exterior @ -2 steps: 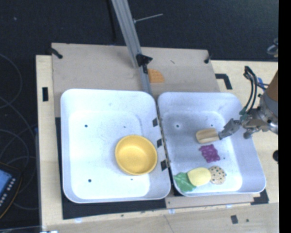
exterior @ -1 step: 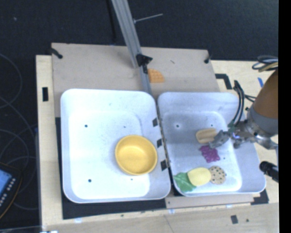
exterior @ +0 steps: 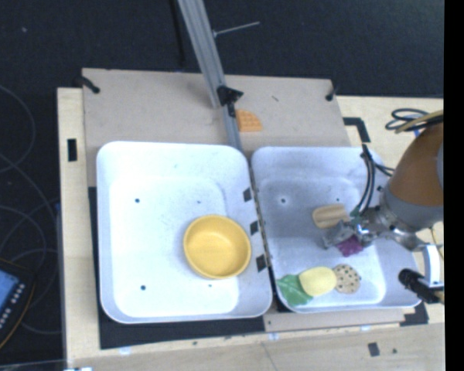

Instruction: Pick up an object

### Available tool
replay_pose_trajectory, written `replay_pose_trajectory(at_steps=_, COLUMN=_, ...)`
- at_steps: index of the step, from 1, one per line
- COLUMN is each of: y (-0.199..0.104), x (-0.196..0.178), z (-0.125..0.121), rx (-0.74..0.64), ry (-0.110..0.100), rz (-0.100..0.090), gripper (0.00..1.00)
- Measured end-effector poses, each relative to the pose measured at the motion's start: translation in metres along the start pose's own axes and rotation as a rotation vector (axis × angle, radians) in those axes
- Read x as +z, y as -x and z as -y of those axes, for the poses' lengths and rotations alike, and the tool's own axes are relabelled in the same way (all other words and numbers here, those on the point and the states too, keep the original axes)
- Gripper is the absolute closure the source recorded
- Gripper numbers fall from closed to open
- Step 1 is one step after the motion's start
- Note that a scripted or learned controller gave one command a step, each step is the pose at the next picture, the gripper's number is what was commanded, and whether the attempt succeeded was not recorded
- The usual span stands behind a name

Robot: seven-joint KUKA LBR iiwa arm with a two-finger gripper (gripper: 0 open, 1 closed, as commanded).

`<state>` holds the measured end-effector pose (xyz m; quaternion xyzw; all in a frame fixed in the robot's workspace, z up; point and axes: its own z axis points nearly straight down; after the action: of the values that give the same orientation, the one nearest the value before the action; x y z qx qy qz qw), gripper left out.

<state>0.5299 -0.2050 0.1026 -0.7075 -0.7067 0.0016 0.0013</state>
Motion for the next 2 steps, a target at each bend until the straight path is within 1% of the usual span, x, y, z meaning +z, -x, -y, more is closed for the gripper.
replay_pose_trajectory(at_steps=1, y=0.001, x=-0.014, z=-0.002, rx=0.005, ry=0.01, rz=0.002, gripper=1.0)
replay_pose_trajectory(at_steps=2, y=0.001, x=-0.059, z=-0.009, rx=-0.004, ry=0.011, rz=0.002, gripper=1.0)
